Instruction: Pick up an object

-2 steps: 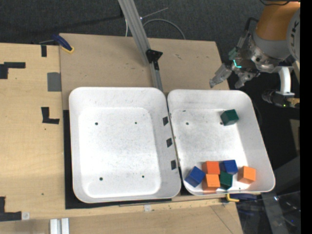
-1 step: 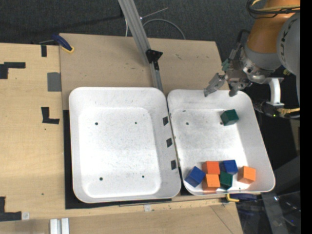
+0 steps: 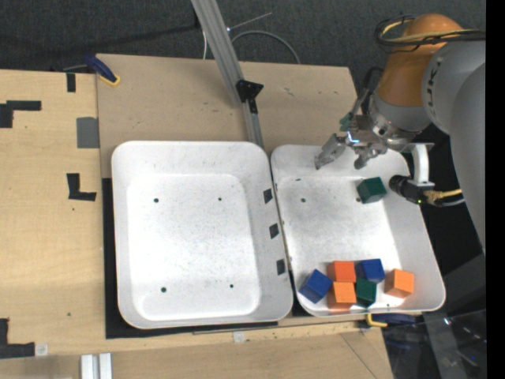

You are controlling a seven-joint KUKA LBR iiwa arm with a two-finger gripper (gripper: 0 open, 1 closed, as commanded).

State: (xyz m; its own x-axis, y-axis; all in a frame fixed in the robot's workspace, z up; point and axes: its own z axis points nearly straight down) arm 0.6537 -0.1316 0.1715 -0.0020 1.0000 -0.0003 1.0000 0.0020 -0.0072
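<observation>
My gripper (image 3: 345, 158) hangs over the far edge of the right bin (image 3: 331, 212), its two fingers spread apart with nothing between them. A dark green block (image 3: 370, 189) lies just right of and nearer than the fingertips, apart from them. Along the bin's near wall sits a cluster of blocks: a blue block (image 3: 316, 284), an orange block (image 3: 343, 271), a second blue block (image 3: 371, 269), another orange block (image 3: 343, 293), a green block (image 3: 364, 290) and an orange block (image 3: 400, 282) at the right end.
The left bin (image 3: 189, 235) lies beside the right one. A slanted metal pole (image 3: 229, 54) runs from the top down to the gap between the bins. A black cable connector (image 3: 414, 189) sticks over the right bin's right rim.
</observation>
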